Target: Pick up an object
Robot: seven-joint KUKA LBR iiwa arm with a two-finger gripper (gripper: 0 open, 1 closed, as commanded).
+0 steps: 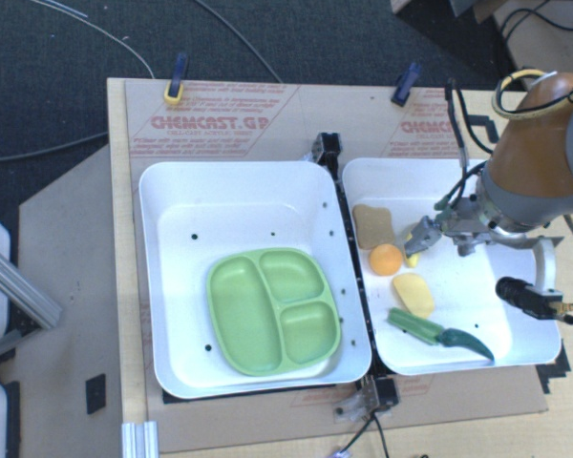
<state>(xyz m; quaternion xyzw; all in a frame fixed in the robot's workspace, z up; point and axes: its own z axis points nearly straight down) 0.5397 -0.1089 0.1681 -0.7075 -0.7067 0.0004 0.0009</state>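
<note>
We see the jaws (422,239) above the right bin (525,346), just beside the orange ball (386,260); we cannot tell their spread. The ball may roll away if nudged off-centre.

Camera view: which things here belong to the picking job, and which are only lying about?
Belonging to the job:
- gripper
- right bin, holding an orange ball, a tan block, a yellow piece and a green tool

Lying about:
- green divided plate in the left bin
- blue clamps on the board
</note>
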